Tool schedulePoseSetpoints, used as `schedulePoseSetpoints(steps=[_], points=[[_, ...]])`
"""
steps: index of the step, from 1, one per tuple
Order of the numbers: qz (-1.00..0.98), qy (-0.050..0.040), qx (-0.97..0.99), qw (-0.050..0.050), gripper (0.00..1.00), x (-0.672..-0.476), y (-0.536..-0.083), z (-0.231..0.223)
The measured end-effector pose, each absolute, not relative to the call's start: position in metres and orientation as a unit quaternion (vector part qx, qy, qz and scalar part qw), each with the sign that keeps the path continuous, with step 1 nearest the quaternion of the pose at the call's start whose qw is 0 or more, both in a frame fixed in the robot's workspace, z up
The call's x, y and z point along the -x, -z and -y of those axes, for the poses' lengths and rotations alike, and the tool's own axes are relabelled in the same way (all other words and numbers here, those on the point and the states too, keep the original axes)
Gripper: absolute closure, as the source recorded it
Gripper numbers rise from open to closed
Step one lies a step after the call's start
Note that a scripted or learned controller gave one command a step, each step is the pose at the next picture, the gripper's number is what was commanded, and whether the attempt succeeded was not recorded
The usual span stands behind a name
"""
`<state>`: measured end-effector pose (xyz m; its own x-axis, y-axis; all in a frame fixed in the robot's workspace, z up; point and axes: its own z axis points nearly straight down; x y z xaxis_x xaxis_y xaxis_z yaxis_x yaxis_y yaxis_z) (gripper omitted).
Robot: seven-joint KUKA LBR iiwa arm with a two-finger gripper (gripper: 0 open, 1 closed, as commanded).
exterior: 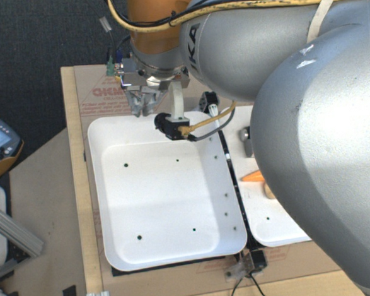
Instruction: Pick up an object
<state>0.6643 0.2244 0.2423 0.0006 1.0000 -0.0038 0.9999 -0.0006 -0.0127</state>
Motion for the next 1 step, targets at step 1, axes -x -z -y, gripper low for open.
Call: schedulePoseSetpoints(steps=[1], points=[[0.707,0.0021,0.708,-0.001,1.0,-0.6667,-0.3421,-0.1877]])
